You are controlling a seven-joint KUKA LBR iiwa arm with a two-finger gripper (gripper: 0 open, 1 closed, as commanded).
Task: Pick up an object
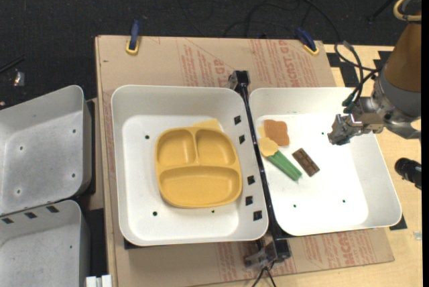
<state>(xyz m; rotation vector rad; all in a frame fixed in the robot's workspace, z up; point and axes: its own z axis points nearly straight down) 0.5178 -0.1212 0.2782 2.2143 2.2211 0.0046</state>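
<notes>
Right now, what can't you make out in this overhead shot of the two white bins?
- Gripper: too small and dark to read its state.
- Brown rounded piece, yellow-headed green tool, dark brown bar: too small to identify.
- Yellow sheet: mostly hidden under the yellow divided plastic tray.

Illumination is even and moderately bright across both white bins, falling from overhead. Shadows are soft and short, lying close beneath the yellow divided plate. The bin walls show mild glare without detail loss. The surrounding floor reads dark and grainy. Focus is adequate centrally; the arm at the right appears slightly soft.
</notes>
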